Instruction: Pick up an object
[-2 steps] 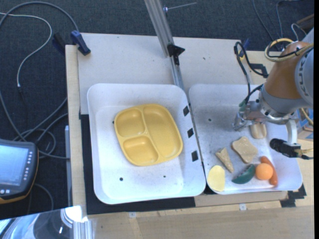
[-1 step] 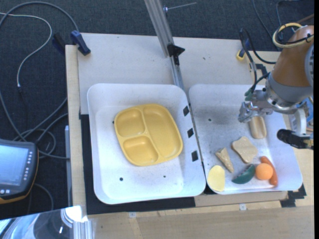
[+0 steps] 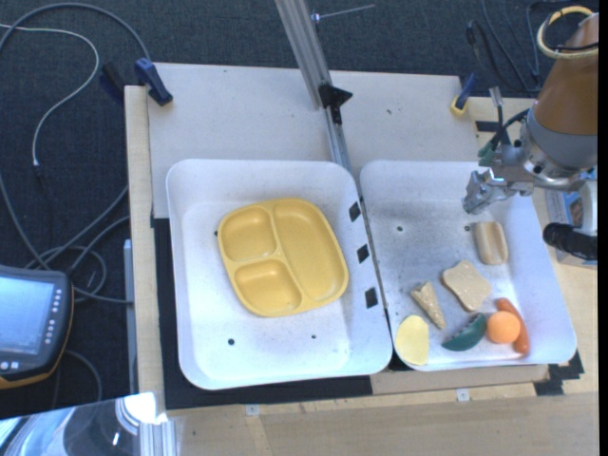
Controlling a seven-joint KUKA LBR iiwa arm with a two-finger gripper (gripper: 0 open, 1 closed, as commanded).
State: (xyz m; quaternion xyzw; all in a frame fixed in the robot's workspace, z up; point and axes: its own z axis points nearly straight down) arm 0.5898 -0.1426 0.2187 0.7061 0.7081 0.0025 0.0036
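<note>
Arm in from the right, gripper [image 3: 480, 196] hanging over the upper part of the right bin [image 3: 418, 207], just above the bread roll [image 3: 490, 241]. Can't tell the finger state from this angle; nothing visibly between them.

Likely target is that roll since it's nearest. Remaining food sits clustered at the bin's lower right corner: toast slice [image 3: 465, 285], cheese wedge [image 3: 428, 304], orange [image 3: 503, 328], carrot [image 3: 513, 323]. Left bin [image 3: 190, 255] carries 1 yellow divided plate [image 3: 281, 256], well apart from the arm.
</note>
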